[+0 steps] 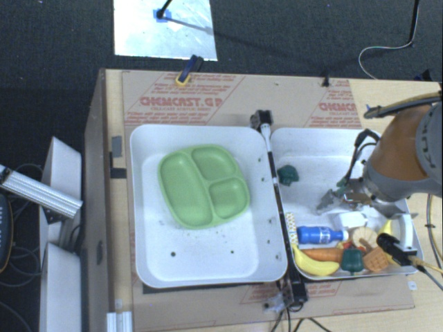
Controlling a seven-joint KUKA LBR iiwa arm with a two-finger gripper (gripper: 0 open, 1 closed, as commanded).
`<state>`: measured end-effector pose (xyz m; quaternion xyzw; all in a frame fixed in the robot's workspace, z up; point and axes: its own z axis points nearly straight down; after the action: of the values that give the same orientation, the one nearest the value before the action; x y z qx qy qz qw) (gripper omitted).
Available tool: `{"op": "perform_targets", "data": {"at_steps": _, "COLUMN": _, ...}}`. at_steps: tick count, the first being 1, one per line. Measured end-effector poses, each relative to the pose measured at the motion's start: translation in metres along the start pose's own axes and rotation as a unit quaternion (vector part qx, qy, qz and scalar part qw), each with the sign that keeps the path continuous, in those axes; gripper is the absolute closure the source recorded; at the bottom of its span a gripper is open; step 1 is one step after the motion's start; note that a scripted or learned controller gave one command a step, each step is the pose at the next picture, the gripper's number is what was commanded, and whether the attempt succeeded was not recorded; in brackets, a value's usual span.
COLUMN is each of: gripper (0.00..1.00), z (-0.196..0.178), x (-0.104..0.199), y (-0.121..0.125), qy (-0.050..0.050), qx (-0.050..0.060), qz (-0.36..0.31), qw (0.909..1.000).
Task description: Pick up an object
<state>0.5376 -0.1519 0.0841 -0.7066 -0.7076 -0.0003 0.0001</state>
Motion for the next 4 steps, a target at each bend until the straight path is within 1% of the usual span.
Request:
{"op": "perform_targets", "data": {"at_steps": 1, "gripper": 1.00, "z": -0.011, "x": -0.001, "y": 0.001, "qy": -0.001, "qx": -0.002, "qz": 0.000, "qw": 1.0000}}
{"op": "perform_targets", "data": {"at_steps": 2, "gripper": 0.00, "z": -0.011, "x": -0.001, "y": 0.001, "qy": -0.001, "qx": -0.002, "qz": 0.000, "qw": 1.0000}}
{"op": "perform_targets", "data": {"at_steps": 3, "gripper": 1.00, "z": -0.021, "x": -0.001, "y": 0.002, "qy": -0.001, "qx": -0.003, "qz": -0.001, "qw": 1.0000}}
{"op": "perform_targets", "data": {"at_steps": 4, "gripper": 0.00, "z": -0.021, "x": -0.001, "y": 0.002, "qy": -0.001, "qx": -0.003, "qz": -0.001, "qw": 1.0000}}
